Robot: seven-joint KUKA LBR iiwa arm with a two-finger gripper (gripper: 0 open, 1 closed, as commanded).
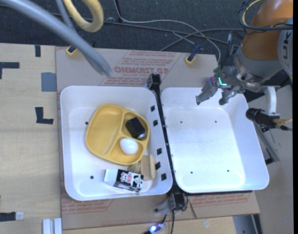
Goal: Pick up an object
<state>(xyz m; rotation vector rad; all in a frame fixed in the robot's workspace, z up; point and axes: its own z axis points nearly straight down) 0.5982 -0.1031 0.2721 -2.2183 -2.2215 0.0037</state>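
My gripper point(214, 96) hangs over the far edge of the right bin point(246, 179), its two grey fingers spread apart with nothing between them. In the left bin point(70, 145) lies a yellow divided plate point(102, 130). A black block point(135, 126) and a white egg-shaped object point(129, 146) rest on the plate. Beside the plate's near edge sit a tan wooden piece point(148, 166) and a flat white and black package point(123, 179). All of these lie well to the left of the gripper.
A black divider point(162, 135) with clips runs between the two bins. Both bins sit on a cardboard sheet point(134, 67). A grey pipe point(46, 18) and a yellow hose loop point(83, 6) cross the upper left. Cables trail behind the bins.
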